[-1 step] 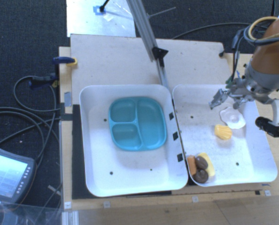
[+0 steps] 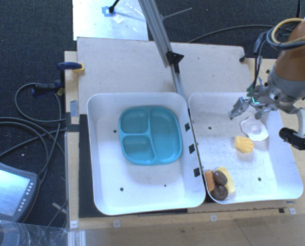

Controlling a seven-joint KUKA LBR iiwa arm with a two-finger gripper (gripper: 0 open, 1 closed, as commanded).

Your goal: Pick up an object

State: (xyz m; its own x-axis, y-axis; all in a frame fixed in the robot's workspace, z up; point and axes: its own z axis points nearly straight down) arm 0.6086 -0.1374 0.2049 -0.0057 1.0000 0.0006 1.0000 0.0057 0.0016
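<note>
Jaws stand slightly parted with nothing between them, as far as the slanted view lets me judge; the gripper (image 2: 244,108) hangs over the far part of the right bin (image 2: 290,181), its two grey fingers (image 2: 238,108) pointing toward the left.

Two shallow white bins sit side by side on the bench (image 2: 132,65). One teal plate (image 2: 150,135) lies in the left bin (image 2: 104,186); it has three compartments, two on its left half and one long one on its right.

The right bin holds the loose objects. One flat white piece (image 2: 254,129), pale and irregular, lies just below and to the right of the gripper, near it but apart from the fingers. One yellow ridged piece (image 2: 244,144) lies just beside the white one, toward the near edge. In the bin's near left corner is a small cluster: one orange piece (image 2: 209,179) against the wall, two brown rounded pieces (image 2: 220,184) touching one another, and one yellow piece (image 2: 227,181) partly under them. That makes six loose objects in all, none of them lifted.

One grey arm with an orange band (image 2: 294,60) comes in from the right. One handheld pendant with a lit screen (image 2: 9,187) lies on the dark floor at the left, among black cables (image 2: 24,122). No brand, label or writing is legible anywhere; the pendant's screen is too small to read.
</note>
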